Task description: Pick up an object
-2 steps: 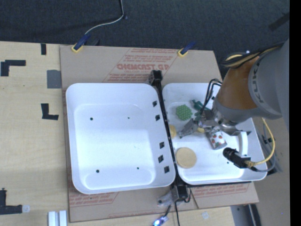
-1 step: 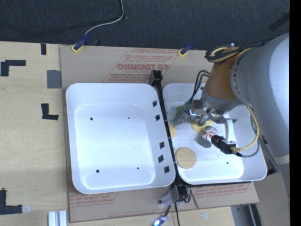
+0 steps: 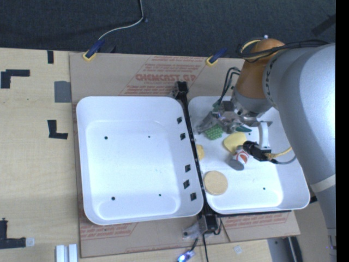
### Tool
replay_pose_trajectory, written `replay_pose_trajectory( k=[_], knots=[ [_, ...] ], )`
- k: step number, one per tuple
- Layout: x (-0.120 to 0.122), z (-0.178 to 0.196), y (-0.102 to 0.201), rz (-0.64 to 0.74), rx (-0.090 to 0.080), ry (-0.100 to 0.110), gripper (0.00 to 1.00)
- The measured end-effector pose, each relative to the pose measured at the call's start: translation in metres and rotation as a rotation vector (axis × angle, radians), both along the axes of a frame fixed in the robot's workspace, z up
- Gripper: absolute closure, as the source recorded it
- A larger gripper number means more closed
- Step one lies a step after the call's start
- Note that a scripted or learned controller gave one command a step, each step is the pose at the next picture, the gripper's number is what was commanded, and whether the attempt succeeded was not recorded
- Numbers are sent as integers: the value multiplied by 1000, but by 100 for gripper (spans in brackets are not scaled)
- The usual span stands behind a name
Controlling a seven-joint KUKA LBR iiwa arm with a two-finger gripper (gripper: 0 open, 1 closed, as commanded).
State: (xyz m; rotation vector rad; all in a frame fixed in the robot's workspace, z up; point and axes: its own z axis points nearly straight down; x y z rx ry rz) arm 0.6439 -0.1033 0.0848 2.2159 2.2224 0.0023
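Camera view, arm: the grey arm (image 3: 305,108) with its orange band (image 3: 256,75) comes in from the right, over the right bin (image 3: 272,198).
Hand: the hand (image 3: 226,119) is low in the far left part of the right bin; I cannot tell if it is wide or narrow.
Objects: a green block (image 3: 214,131) is just beside the hand, a yellow piece (image 3: 235,141) to its right, a red and white item (image 3: 241,158) nearer, and a tan disc (image 3: 216,182) near the dividing wall.
Left bin: the left bin (image 3: 131,157) lies on the counter (image 3: 32,162), touching the right bin.
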Motion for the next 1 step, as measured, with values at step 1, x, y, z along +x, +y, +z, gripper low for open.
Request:
replay_pose_trajectory(
  k=[1],
  knots=[
    [-2, 10, 1, 0, 0, 4, 100]
  ],
)
